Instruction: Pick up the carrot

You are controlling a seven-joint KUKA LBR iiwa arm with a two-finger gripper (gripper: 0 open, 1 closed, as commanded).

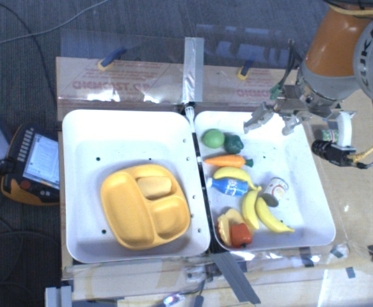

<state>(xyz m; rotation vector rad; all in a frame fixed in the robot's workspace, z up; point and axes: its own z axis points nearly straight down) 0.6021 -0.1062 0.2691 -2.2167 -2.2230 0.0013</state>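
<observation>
**A:** From the camera view, where do you stand with the task?

**B:** You're at the approach, as I judge it. Your tool [274, 119] hangs over the far edge of the right bin [314, 190], its two fingers spread wide with nothing between them. Nothing is grasped yet.

**A:** And the carrot?

**B:** The carrot [226, 161] lies in the left part of that same bin, close to the wall it shares with the left bin [84, 171]. It's well apart from your tool, nearer the camera and to the left of it.

**A:** What does it look like?

**B:** Slim, orange, lying flat and roughly crosswise, with a small green top at its right end. It looks like a smooth toy piece, so expect it to slip if you pinch it off centre.

**A:** What does the next move ask of you?

**B:** Carry the tool left and towards the near side until it's over the carrot's middle, turn the fingers to close across its narrow width, then come down. Mind the crowding: a green ball [213, 137] and a dark green piece [233, 144] sit just beyond it, and a yellow banana [231, 175] lies just on its near side, seemingly touching. The fingers have little room on either flank.
</observation>
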